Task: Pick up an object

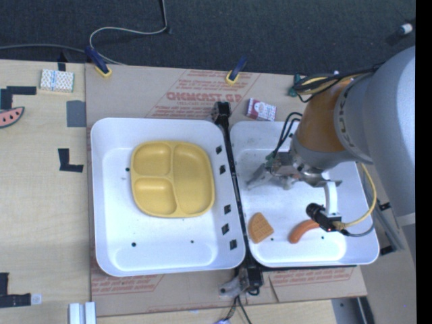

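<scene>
My gripper [258, 175] hangs low over the left part of the right bin [351, 252], near the divider between the bins. Nothing shows between its tips. An orange-brown cracker-like piece [260, 227] lies on the bin floor just below the gripper in the view, apart from it. An orange sausage-shaped piece [304, 231] lies to the cracker's right, near the bin's front wall. A yellow divided plate [172, 179] rests in the left bin [108, 235], well to the gripper's left.
The arm's grey body and orange band [324, 130] cover the back right of the right bin. A black-and-yellow cable [331, 214] loops down beside the sausage piece. A small red-and-white packet [260, 109] lies on the cardboard behind the bins.
</scene>
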